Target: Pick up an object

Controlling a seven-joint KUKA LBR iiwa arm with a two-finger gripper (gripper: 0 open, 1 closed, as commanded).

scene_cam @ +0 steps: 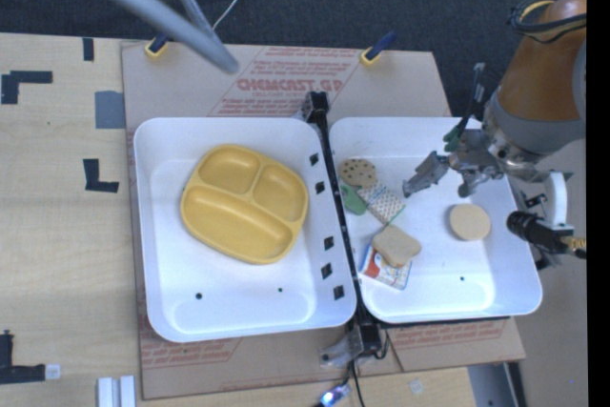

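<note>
My gripper [441, 183] hangs over the right bin [515, 300], open, with nothing between its fingers. One finger [419, 177] points left toward the pile of items; the other sits just above a round beige disc [470, 222]. To the gripper's left lie a brown speckled cookie [357, 172], a green piece [354, 199] and a dotted pale pad [385, 203]. Below them a tan bread-like block [396, 246] rests on a red and white packet [386, 270].
The left bin [162, 300] holds a yellow divided plate [245, 202]. A black divider [329, 205] runs between the bins. The arm's grey body and orange band [538, 81] stand over the right bin's far right edge. Bare bin floor lies at the front right.
</note>
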